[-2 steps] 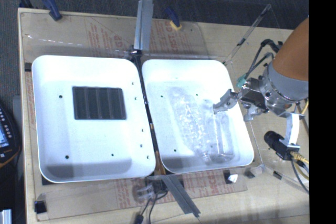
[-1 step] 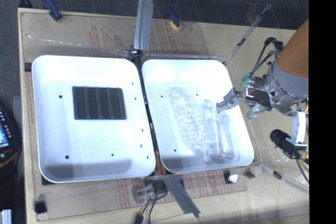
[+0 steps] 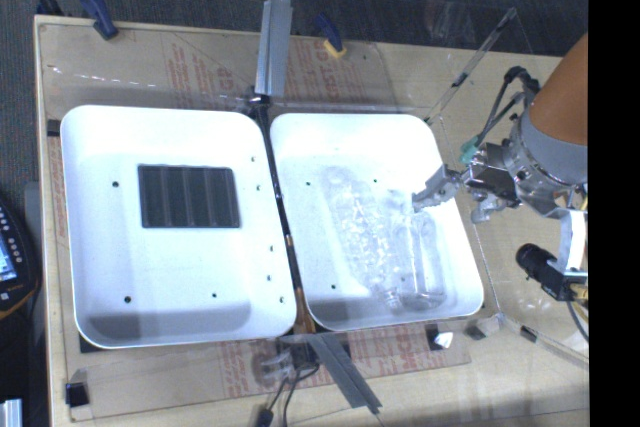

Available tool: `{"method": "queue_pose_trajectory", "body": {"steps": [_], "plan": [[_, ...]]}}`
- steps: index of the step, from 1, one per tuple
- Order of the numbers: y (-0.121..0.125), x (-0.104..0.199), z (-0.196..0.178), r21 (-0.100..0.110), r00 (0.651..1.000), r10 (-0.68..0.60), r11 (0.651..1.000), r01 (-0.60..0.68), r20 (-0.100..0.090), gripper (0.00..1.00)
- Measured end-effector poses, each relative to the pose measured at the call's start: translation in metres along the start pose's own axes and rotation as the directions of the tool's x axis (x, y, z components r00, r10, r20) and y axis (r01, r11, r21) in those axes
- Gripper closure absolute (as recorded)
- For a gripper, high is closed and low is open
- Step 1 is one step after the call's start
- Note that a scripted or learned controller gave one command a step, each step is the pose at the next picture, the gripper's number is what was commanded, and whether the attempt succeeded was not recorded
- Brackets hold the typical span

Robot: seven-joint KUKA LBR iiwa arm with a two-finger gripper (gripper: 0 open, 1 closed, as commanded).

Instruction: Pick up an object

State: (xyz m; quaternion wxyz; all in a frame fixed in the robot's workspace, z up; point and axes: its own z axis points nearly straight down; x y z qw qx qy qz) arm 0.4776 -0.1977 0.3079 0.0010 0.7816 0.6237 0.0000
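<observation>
A dark grey ribbed rectangular block (image 3: 188,197) lies flat in the left bin (image 3: 90,295). In the right bin (image 3: 300,145) lie clear plastic items: a crumpled transparent bottle (image 3: 355,215) near the middle and a clear bottle-like container (image 3: 418,265) toward the front right corner. My gripper (image 3: 432,194) reaches in from the right over the right bin's right side, just above the far end of the clear container. I see nothing held in it.
A grey metal bar (image 3: 274,45) stands behind the seam between the bins, and blue clamps (image 3: 100,15) hold the bench's far edge. Cables and a black fitting (image 3: 545,270) hang beside the arm at the right.
</observation>
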Motion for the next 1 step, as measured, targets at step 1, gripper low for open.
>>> {"method": "queue_pose_trajectory", "body": {"steps": [1], "plan": [[0.0005,-0.0034,-0.0147,0.002,0.999,-0.04,0.999,0.04,-0.001,0.0]]}}
